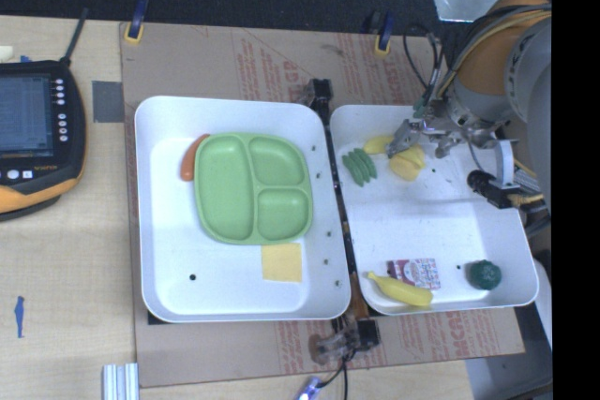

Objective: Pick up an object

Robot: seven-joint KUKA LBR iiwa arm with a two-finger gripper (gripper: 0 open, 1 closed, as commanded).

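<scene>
Gripper (412, 143) of the grey, orange-banded arm sits low in the right bin (506, 244), its metal fingers down over a lumpy yellow piece (407, 166) near the far wall; we cannot tell whether they are clenched or released. Just left of it we see a ribbed green pod (359, 165), and a second small yellow lump (377, 145) lies just beside the gripper. Along the near wall of that smooth white bin rest a curved yellow banana (403, 291), a printed packet (413, 272) and a dark green ball (485, 274). In the left bin (169, 248) we see a glossy green divided plate (251, 187), an orange sausage (188, 160) tucked at its left edge and a flat yellow square (282, 262). A handheld control pad (33, 136) lies on the pale wooden worktop (66, 295) at left.
</scene>
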